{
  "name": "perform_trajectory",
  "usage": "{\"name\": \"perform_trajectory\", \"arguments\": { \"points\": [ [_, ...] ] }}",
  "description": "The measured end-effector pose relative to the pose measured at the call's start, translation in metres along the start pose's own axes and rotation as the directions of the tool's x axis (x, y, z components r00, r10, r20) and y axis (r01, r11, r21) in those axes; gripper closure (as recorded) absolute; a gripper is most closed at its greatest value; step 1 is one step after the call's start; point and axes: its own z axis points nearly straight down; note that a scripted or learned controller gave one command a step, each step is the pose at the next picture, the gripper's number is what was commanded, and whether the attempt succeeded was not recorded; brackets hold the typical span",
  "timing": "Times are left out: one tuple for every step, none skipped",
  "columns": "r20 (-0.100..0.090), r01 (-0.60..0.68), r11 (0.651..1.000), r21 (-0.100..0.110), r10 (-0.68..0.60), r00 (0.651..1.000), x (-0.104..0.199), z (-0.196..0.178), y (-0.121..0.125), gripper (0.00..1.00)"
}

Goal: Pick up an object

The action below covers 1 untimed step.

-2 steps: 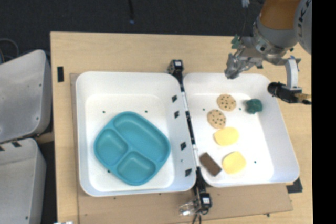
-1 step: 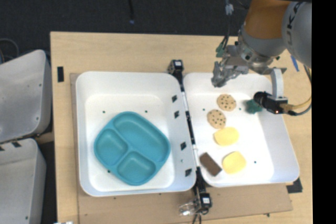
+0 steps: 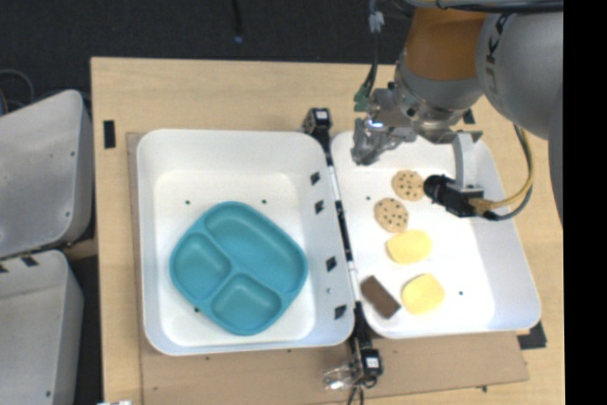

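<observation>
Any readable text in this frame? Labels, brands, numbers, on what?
None readable.
Blue divided plate in the left bin: plain, no markings.
Two cookies, two yellow pieces and brown piece in the right bin: no print.
Arm's orange band: no lettering visible.
Small black clips on the bin edges: too small to tell.

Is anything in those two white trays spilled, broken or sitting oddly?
Nothing stands out. The blue divided plate lies flat in the left bin; two cookies, two yellow pieces and a brown bar lie apart in the right bin.
</observation>
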Motion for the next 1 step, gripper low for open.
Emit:
{"name": "perform_trajectory", "arguments": {
  "points": [
    [0.001,-0.001,1.0,0.001,0.001,1.0,0.0471,0.0195,-0.0206,1.0]
  ]
}}
